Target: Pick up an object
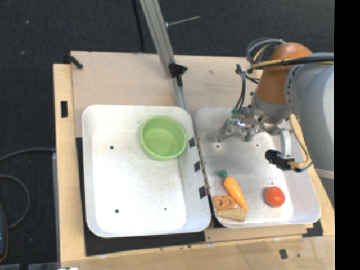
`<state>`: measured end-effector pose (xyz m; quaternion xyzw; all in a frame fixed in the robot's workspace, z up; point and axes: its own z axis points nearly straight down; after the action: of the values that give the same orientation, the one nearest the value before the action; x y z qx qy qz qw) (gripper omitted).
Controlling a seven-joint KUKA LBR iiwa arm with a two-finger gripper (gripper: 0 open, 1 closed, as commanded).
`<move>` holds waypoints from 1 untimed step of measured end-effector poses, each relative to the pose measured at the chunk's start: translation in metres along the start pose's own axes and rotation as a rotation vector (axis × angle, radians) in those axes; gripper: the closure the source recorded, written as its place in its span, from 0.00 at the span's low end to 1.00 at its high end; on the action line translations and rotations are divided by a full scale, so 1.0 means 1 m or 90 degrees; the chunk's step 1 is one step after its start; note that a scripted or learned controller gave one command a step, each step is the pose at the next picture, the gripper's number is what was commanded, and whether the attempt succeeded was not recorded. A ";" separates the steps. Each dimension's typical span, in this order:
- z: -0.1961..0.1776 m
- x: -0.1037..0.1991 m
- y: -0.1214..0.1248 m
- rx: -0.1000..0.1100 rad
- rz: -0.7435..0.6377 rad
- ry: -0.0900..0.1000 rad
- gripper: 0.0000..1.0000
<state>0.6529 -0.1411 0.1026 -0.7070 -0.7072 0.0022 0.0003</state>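
Camera view, from above at a slant: the grey arm with the orange band reaches in from the right and hangs over the far end of the right-hand shallow white bin [304,207]. The two-finger gripper [239,129] sits above bare bin floor; its fingers look spread with nothing between them, so I judge it open and empty.

Candidate objects lie at the near end of the same bin, well apart from the gripper: a small orange toy carrot with a green top [234,190], lying at a slant; touching its tip, a tan waffle-like piece with a pretzel-shaped brown toy [229,207]; further right, a red round toy tomato [274,196], standing alone.

The left white bin [101,167] holds a light green plastic bowl [163,138].

Handling judgement: all look light, stiff plastic, not fragile. The tomato may roll or slip; take it across its middle. The carrot is easier: pinch across its thick half, jaws square to its length
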 end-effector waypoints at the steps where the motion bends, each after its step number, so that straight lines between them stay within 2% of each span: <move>1: -0.015 -0.001 0.002 -0.006 0.000 -0.001 1.00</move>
<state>0.6552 -0.1418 0.1179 -0.7068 -0.7074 -0.0006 -0.0031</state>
